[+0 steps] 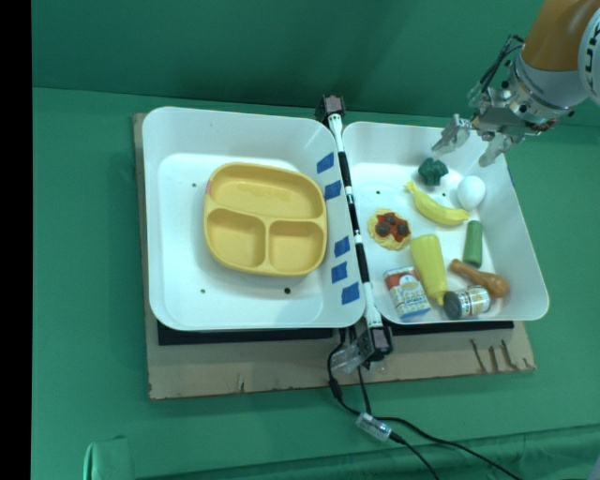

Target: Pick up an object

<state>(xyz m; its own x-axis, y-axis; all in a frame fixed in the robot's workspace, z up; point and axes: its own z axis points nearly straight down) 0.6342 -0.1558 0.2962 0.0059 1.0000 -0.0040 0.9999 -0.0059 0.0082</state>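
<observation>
gripper (472,141) at far right, hanging above the far edge of the right bin (394,145), fingers spread apart, nothing between them; grey arm with orange band (561,28) runs off the top right corner

largest down:
- cardboard sheet (234,375) under both bins, on green cloth
- left bin (178,281) holds a yellow divided tray (265,218), three compartments, sitting about the middle
- right bin holds all the small items, any of them a pick candidate
- rod with blue tape tabs (342,220) runs along the seam between the bins, far to near
- yellow bottle (430,263) lying near centre of right bin, cap end toward near side
- banana (436,206) just left of the white egg (470,191), far half of bin
- soup can with red label (406,292) near-left, beside the bottle
- drumstick (479,277) right side, just above the small jar (467,302) at near edge
- green pickle (472,243) upright-ish, right of bottle
- spaghetti plate toy (389,228) left of bottle top
- dark green broccoli (432,171) closest to the gripper, just below-left of it, not touching

cables trail off near side of the bench
</observation>
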